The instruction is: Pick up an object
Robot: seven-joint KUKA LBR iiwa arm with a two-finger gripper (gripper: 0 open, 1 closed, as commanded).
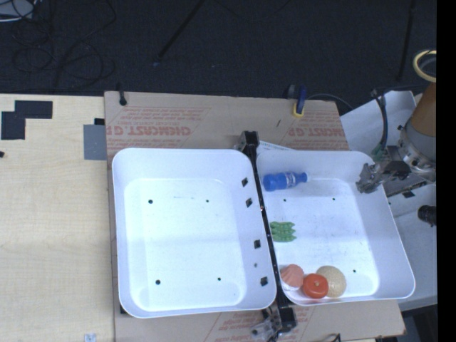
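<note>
Dark floor with loose cables fills the back of the room, and a pale wooden tabletop (50, 226) sits in front with a sheet of brown cardboard (214, 123) on it. Two white bins rest on the cardboard, side by side. One is the left bin (178, 291).

All the things to pick are in the right bin (388, 241). A blue bottle (283, 181) lies on its side at about 11 o'clock in that bin. A small green toy (283, 231) lies at 9 o'clock, near the middle wall. Down at 7 o'clock three things are huddled together in the corner: a pink piece (291, 275), a red ball (315, 286) and a tan ball (332, 280).

The jaws (372, 177) hang at the bin's 2 o'clock edge, above the rim. I cannot tell if they are wide or narrow, and I see nothing between them.

To do this step well, I think the arm should pick one thing that lies alone. The blue bottle looks like the best choice, since it is nearest and has room around it. The jaws should close across its thin side, not along its length. The corner pile looks harder, because the things touch each other and the walls.
</note>
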